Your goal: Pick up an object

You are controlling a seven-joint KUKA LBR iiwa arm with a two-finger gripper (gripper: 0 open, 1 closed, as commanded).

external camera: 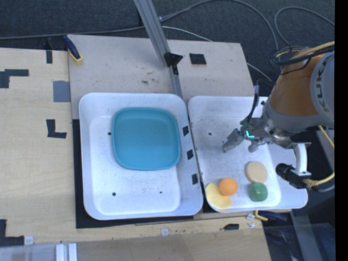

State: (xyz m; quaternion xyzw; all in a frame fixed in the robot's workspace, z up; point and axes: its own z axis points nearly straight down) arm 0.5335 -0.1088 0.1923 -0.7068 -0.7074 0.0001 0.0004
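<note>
Lettering shows on the arm (310, 94) near the right edge of your view, dark characters on its grey casing above the orange band, but they are cut off and too blurred for you to read. No brand or label can be read on any of the objects either.

You see the gripper (231, 144) hanging over the bare middle of the right bin (217, 110), with a small teal light glowing on its body. Its dark fingers (235, 139) point toward the left, and you cannot tell whether they are spread or pressed together. Nothing appears between them.

The objects to pick lie along the near edge of that same bin, apart from the gripper. An orange ball (228, 186) rests against a yellow piece (216, 197) in the near left corner. A beige round object (256, 172) sits to the right of them, with a green ball (258, 192) just in front of it.

In the left bin (95, 145) you have a blue square plate (145, 137) lying flat toward the far side.
</note>
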